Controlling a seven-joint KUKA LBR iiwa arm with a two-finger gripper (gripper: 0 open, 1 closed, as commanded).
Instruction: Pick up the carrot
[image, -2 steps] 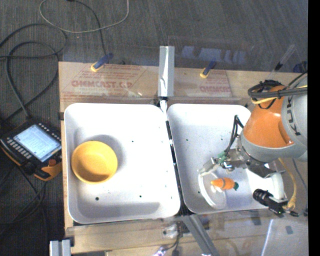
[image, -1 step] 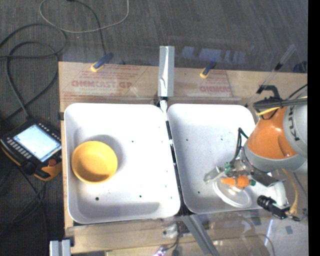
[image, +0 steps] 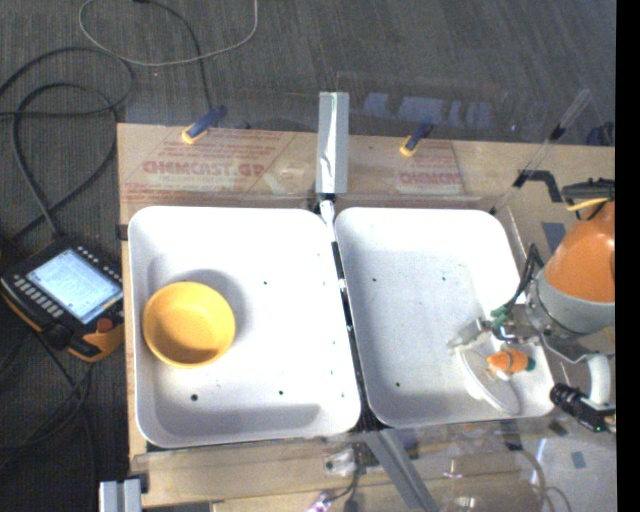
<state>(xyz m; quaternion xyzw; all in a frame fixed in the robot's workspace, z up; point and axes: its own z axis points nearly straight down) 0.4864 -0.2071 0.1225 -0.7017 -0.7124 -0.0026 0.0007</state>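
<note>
You have the hand (image: 497, 345) right at the carrot (image: 507, 362) in the right bin (image: 420, 240); I cannot tell its grip, and lifting remains.

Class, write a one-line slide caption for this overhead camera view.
Grey arm's gripper poised over a small orange carrot in the right white bin; yellow bowl sits in the left bin.

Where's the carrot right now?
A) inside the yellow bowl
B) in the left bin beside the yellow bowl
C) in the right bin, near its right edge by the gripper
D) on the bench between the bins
C: the carrot lies in the right bin close to its right edge, at the gripper, while the yellow bowl sits apart in the left bin.
</note>
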